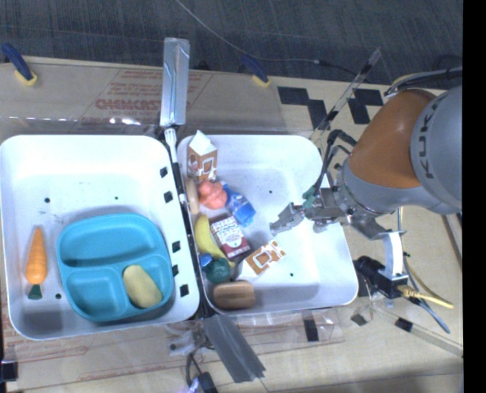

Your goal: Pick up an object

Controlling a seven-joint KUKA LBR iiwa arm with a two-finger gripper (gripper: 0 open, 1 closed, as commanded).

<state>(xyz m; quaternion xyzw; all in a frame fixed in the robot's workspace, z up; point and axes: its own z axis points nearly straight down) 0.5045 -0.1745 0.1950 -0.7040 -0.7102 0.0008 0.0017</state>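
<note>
Fingers (pixel 282 219) above right bin (pixel 308 150), carton (pixel 265 257) just below-left.

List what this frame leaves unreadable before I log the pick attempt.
- Pincer, camera view: small and blurred, so its opening cannot be read.
- Pile along the right bin's left wall: the banana is partly covered by the dark packet.
- Packet print: too small to read.
</note>
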